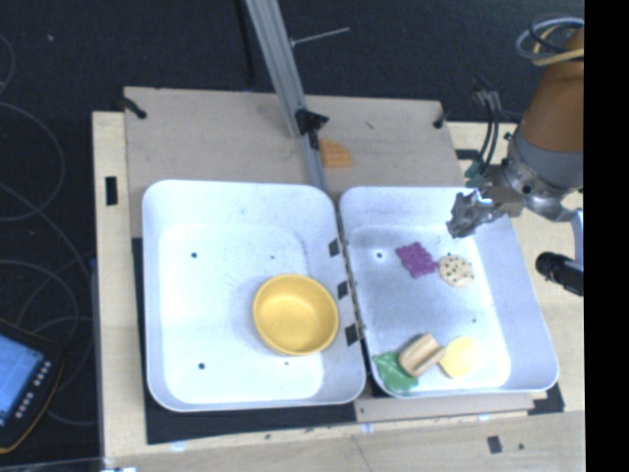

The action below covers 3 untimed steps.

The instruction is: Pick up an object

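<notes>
right bin | purple piece lower-left of hand | hand grip: cannot tell

Yellow bowl in left bin, claw over right bin

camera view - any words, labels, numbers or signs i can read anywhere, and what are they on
No readable text here.
Device with a blue screen at the left edge: lit, but whatever it shows is too blurred to read.
Yellow bowl, purple piece, speckled round piece, the white bins and the gripper: no lettering visible.
</notes>
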Motion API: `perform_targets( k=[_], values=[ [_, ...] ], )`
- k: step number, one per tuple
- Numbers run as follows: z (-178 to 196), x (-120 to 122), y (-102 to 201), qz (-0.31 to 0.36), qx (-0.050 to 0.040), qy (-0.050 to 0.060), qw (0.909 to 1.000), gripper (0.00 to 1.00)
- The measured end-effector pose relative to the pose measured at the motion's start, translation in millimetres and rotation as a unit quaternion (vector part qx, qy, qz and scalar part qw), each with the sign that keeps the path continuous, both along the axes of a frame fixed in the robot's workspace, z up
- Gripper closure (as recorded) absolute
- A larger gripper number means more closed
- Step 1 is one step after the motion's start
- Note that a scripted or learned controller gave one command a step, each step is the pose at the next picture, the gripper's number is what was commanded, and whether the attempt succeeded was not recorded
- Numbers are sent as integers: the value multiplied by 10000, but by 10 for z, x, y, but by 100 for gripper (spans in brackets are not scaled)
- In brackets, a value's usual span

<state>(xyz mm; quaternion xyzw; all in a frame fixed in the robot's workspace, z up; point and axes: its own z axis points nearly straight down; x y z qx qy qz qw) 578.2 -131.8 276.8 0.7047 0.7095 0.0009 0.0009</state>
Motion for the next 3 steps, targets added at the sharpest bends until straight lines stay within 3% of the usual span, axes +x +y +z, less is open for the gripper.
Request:
perform_targets(
  k=[2, 3],
  values=[
    [-25, 347, 1113, -2, -3, 0, 10000, 100],
    [-69, 499, 1502, -11, -8, 2, 10000, 100]
  ],
)
